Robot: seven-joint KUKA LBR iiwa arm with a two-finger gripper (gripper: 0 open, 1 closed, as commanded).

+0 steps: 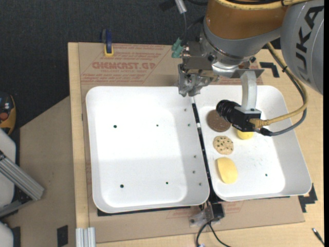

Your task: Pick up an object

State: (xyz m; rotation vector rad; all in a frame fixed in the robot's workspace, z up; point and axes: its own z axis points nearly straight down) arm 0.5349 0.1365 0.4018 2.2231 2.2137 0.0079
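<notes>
At the far left we see a dark floor and, on it, the board (128,66) that carries the two bins; it is brown, with red printed letters near its back edge. A small clamp (108,42), blue and yellow, sits on that back edge.

Next comes the left bin (103,184) — a shallow white tray with a few small dark dots on its bottom. It touches the right bin (288,179) along the middle line, where both rims meet.

Above this middle line, at the back edge of the bins, hangs the gripper (188,89). It is a grey metal part under the large arm (247,14), whose orange band fills the top of the view. The fingers point down close to the rim between the bins, and we cannot tell if they are wide or narrow, because they are small and seen from above. Nothing is visible between them.

In the right bin lie the things to pick up, all in its left half. A round brown cookie (216,121) lies nearest the back. Just in front of it lies a pale cookie with dark chips (223,145), and nearer the front lies a yellow oval piece (227,170). To the right of the brown cookie, a black part with a cable (285,118) — attached to the arm — partly covers another yellow thing (245,134).
</notes>
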